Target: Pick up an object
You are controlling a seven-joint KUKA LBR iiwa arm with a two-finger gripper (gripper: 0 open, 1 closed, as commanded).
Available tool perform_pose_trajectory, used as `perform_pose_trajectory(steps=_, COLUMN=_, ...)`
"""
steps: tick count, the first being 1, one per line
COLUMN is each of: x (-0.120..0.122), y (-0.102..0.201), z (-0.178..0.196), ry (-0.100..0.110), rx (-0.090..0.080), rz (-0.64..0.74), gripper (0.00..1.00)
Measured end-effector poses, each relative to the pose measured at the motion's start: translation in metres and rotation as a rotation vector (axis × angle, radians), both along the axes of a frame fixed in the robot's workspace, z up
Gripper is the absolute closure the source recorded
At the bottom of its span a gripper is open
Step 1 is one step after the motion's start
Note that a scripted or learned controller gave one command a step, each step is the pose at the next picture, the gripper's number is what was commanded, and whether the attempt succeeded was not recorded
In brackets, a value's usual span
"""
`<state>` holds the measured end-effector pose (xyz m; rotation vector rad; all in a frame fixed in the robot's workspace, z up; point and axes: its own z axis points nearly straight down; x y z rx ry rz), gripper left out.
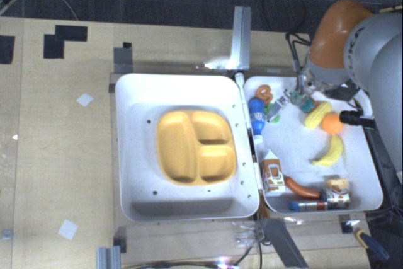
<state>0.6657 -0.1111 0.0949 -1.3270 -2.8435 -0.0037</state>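
Camera view, looking down at a slant on the bench point(56, 154), which bears two shallow white bins side by side.

Left bin point(135, 135): it holds one yellow compartment tray point(195, 147), lying flat near the bin's middle, with one long section on its left and two smaller sections on its right.

Right bin point(371, 189): it holds a scatter of small items. At the far left corner lies an orange pretzel-shaped toy point(263, 94). Just below it, along the left wall, lies a blue bottle point(256, 113). A small green and white item point(274, 110) lies beside the bottle. Toward the far right sit a corn cob point(316, 114), an orange ball point(332, 124) touching it, and a banana point(331, 151) just below the ball. Near the front lie a white and brown carton point(271, 173), an orange-red sausage shape point(302, 188), a blue-tipped marker point(305, 205) and a small can point(337, 198).

Arm: the grey arm with its orange band point(334, 31) enters from the right and stands over the far right corner of the right bin. The gripper point(302, 97) is at the bin's far edge, low over the contents. Whether it is spread or closed cannot be told, as the tip is small and cluttered.

Relation to pick candidates: the corn cob lies just beside the gripper, toward the front right. The green and white item lies near it on the left. The banana, carton and can lie well apart from it.
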Motion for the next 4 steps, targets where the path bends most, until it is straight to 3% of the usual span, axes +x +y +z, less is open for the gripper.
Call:
perform_pose_trajectory(steps=1, x=0.006, y=0.0, z=0.012, ry=-0.029, rx=-0.007, rz=0.006, gripper=1.0)
perform_pose_trajectory(steps=2, x=-0.027, y=0.058, z=0.094, ry=-0.011, rx=-0.001, rz=-0.446, gripper=1.0)
perform_pose_trajectory(steps=4, x=-0.024, y=0.059, z=0.117, ry=-0.022, rx=-0.002, rz=-0.432, gripper=1.0)
